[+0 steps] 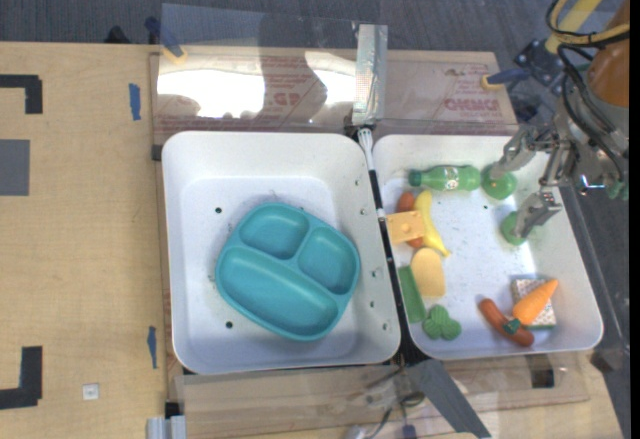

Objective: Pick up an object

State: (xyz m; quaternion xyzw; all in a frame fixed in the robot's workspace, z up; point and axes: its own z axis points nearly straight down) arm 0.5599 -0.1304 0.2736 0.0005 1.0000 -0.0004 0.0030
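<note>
1. I am hanging my gripper point(520, 197) over the far right part of the right bin point(585, 272), reaching in from the right. The fingers are standing spread: one tip is near 505,238 and the other near 528,290, with nothing caught between them.
2. I judge this to be the approach, since the toys I could pick are all lying loose in that bin.
3. The green bottle point(446, 178) is lying on its side just left of my upper finger, the nearest candidate.
4. The banana point(430, 220), the cheese wedge point(403, 227) and the carrot point(536, 300) are lying farther off.
5. The teal divided plate point(288, 270) is sitting alone in the left bin point(190, 167), well apart from my reach.
</note>
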